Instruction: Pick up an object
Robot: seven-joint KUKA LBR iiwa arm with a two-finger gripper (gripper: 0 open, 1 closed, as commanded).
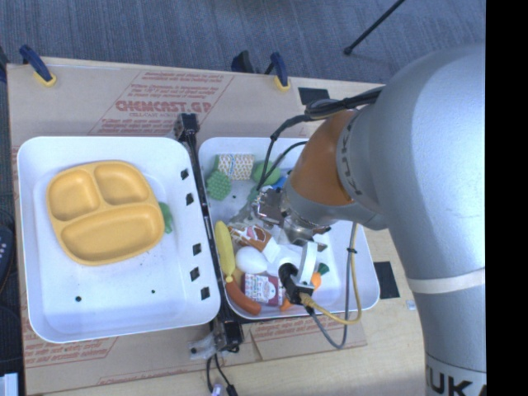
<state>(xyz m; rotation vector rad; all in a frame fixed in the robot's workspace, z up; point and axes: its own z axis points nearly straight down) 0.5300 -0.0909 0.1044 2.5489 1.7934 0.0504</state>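
The gripper hung low in the right bin over crowded toys, beside the white egg. Whether its jaws were open could not be told; crowding probably risked a glancing miss.

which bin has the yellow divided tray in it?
The left bin. The yellow three-compartment tray lies in it; the right bin instead holds a pile of small items, including a banana and a white egg, with the arm over it.
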